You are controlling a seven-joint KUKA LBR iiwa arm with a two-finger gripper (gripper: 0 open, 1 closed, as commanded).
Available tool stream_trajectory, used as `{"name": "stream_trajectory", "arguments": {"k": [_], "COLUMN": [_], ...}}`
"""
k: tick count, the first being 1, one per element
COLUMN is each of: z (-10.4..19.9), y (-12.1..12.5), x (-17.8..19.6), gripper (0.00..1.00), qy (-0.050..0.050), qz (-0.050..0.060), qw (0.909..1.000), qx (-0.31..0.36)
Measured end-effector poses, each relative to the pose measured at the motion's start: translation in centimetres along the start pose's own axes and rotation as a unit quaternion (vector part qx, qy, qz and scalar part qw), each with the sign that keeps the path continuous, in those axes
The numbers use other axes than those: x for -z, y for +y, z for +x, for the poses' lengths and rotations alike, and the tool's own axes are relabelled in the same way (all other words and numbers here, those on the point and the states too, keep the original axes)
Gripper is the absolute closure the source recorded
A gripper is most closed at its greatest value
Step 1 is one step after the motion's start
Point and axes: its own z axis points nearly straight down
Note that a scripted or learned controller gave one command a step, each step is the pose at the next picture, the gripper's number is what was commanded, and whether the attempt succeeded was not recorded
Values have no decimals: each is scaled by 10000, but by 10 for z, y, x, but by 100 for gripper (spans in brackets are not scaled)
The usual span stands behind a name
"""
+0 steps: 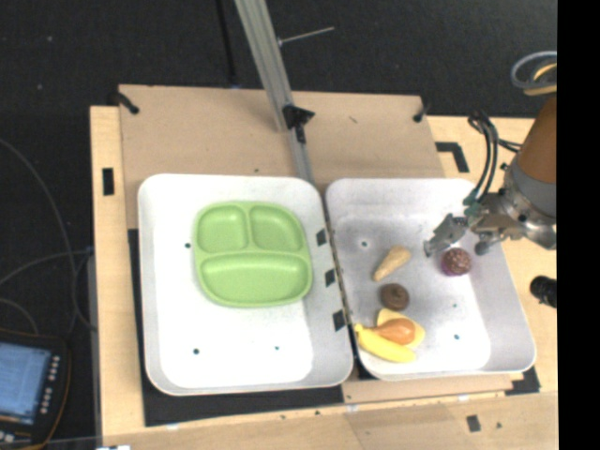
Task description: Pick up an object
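Right bin point(487, 345): round plum point(457, 262), no long axis, beside open, empty fingers point(457, 236).

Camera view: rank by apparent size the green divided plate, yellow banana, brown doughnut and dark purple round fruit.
1. Green divided plate, largest by far.
2. Yellow banana, partly covered by an orange fruit.
3. Brown doughnut and dark purple round fruit: look alike, so no ranking.
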Motion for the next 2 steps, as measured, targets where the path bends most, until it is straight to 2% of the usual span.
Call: {"name": "stream_trajectory", "arguments": {"k": [1, 2], "z": [0, -2], "y": [0, -10], "x": [0, -49], "gripper": [0, 0], "qy": [2, 1], "qz": [-2, 23], "qw": [10000, 10000], "qx": [-6, -17]}}
